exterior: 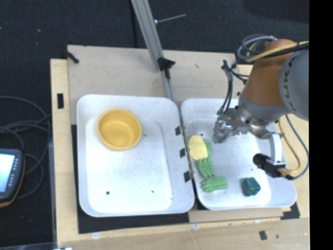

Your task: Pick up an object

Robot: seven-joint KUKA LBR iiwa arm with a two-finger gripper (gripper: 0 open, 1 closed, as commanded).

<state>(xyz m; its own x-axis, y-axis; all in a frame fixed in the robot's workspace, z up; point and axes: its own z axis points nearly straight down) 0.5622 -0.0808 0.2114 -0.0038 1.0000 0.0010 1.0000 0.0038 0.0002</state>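
End effector (pixel 222 132) low in right shallow white bin (pixel 281 194), just beside the pale yellow rounded object (pixel 197 147); finger spread: cannot tell. Green ridged pieces (pixel 209 175) and a dark green block (pixel 251 186) lie nearby. Yellow plastic bowl (pixel 120 129) sits in left bin (pixel 125 202). Nothing visibly grasped.

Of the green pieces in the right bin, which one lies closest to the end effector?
The green ridged piece just under the pale yellow object, left of the end effector. The other ridged piece and dark green block lie nearer the front rim.
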